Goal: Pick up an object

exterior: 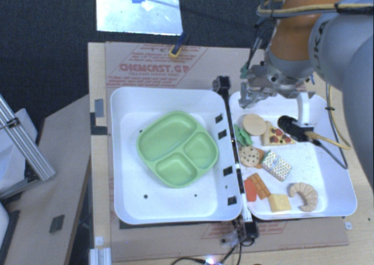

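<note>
The gripper [248,97] is hanging over the far left corner of the right bin [334,167]; whether it is spread or closed cannot be told from this slant. A round, flat tan disc [254,124] is lying just in front of it on the bin floor, apart from it. A pizza slice [278,137] with red spots is resting beside the disc, and a glossy green piece [243,136] is lying against the bin's left wall. Nearer the camera, a brown cookie [250,155] with dark chips is touching a square, patterned packet [276,165]. Beyond these, an orange strip [255,188], a yellow cheese block [279,202] and a curved, ridged croissant [304,195] are sitting along the near edge. In the left bin [128,190], a smooth, pale green plate [177,148] with three compartments is lying flat.
</note>
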Motion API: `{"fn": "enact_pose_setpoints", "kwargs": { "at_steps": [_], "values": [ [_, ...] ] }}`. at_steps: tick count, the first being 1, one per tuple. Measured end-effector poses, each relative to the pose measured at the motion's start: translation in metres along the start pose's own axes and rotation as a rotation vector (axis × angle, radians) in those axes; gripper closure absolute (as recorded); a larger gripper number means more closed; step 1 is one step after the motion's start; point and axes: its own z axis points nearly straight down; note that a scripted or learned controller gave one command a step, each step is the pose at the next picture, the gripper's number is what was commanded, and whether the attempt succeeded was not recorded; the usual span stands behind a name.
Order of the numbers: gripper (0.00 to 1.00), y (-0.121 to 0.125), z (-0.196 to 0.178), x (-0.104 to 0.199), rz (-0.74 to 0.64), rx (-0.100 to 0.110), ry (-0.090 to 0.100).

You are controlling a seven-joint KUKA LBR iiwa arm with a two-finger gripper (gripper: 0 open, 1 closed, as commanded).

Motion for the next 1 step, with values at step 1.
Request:
{"fn": "enact_pose_setpoints", "kwargs": {
  "at_steps": [1],
  "values": [
    [1.00, 0.0228, 0.0196, 0.0492, 0.001, 0.000, -0.001]
  ]
}}
